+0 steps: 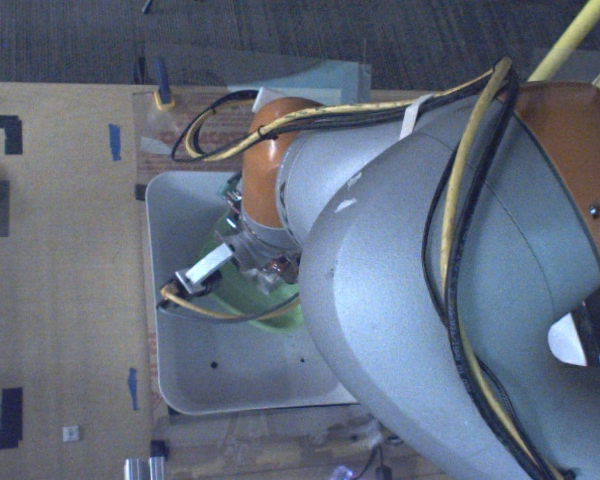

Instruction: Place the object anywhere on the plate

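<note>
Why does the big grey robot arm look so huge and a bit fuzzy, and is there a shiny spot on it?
In the camera view, the big grey robot arm sits close to the lens, so it looks huge and slightly soft; small bright glints show on its shell near the orange band; the shallow white bin lies in soft shadow beneath it; the pale green plate peeks out, mostly hidden.

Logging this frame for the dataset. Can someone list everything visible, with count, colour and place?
Bin: one, white, centre of the bench.
Plate: one, light green, inside the bin, mostly hidden under the wrist.
Blue tape marks: several, on the wooden bench left of the bin.
Black corner marks: two, far left of the bench.
Arm: one, grey with orange band, yellow and black cables, reaching in from the right over the bin.
Gripper: one, low over the plate, fingers hidden.
</note>
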You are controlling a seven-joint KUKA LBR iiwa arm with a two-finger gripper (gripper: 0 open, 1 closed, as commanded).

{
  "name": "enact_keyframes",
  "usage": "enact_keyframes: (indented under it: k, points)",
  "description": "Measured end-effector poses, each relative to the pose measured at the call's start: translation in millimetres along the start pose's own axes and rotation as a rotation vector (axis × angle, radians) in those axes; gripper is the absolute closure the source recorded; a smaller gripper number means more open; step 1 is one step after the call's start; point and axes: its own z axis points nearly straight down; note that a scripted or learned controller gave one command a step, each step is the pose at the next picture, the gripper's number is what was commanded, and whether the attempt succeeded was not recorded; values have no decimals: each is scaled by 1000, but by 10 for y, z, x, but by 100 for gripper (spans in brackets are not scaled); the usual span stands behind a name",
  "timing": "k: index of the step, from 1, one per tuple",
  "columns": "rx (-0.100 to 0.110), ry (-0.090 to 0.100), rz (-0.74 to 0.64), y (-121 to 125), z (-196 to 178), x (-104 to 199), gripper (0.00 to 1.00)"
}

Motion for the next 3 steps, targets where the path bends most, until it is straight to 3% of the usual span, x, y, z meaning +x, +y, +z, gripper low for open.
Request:
enact_keyframes:
  k: [1, 2, 3]
  points:
    - [-8, -4, -29, -63, 5, 78, 100]
    - [-13, 12, -101, -476, -19, -442, 100]
    - [0, -13, 141, -479, -259, -182, 100]
